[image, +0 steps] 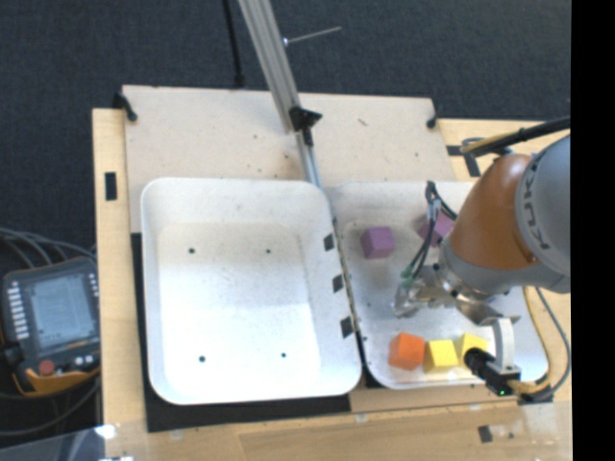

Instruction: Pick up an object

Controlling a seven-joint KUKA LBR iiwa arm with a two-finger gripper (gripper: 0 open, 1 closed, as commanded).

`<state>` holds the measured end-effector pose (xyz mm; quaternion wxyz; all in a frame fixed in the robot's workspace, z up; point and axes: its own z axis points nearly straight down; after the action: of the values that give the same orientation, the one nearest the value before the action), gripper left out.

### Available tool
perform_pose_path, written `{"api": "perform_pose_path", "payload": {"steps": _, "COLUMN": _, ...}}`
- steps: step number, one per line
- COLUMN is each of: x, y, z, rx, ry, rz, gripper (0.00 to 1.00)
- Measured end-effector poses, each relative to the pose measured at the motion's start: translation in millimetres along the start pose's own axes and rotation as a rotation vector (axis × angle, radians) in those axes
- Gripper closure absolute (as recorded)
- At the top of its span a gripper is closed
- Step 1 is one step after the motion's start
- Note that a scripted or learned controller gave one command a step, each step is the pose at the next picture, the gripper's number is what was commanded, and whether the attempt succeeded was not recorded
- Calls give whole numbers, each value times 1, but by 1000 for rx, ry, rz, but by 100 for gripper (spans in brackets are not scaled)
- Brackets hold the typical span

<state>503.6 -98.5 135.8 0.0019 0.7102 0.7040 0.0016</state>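
Several small blocks lie in the right bin (360,358), and we take them as the candidates for picking. A purple cube (377,241) sits toward the bin's far left part, well apart from the others. An orange cube (407,351) rests near the bin's front edge, with a yellow cube (442,354) just beside it on its right, and another yellow block (475,343) further right, partly covered by the arm's hardware. A second purple block (437,227) peeks out beside the arm's orange band (490,214), mostly hidden by it.

The gripper (411,301) hangs over the middle of the right bin, above the bare floor between the purple cube and the orange cube. We see nothing held at its tip, and we cannot tell how it is set, as the wrist and cables blur it.

The left bin (240,286) sits just beside the right one. A slanted aluminium post (274,60) rises from the bench behind the bins, and a teach pendant (53,320) lies off the bench's left side.
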Motion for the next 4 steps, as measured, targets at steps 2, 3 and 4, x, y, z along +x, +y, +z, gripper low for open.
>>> {"api": "perform_pose_path", "payload": {"steps": 2, "x": -4, "y": 3, "z": -90, "rx": 0, "ry": -1, "rz": -12, "gripper": 100}}
{"api": "perform_pose_path", "payload": {"steps": 3, "x": 40, "y": 21, "z": -101, "rx": 2, "ry": 1, "rz": -16, "gripper": 100}}
{"api": "perform_pose_path", "payload": {"steps": 4, "x": 91, "y": 40, "z": -90, "rx": 4, "ry": 1, "rz": -16, "gripper": 100}}
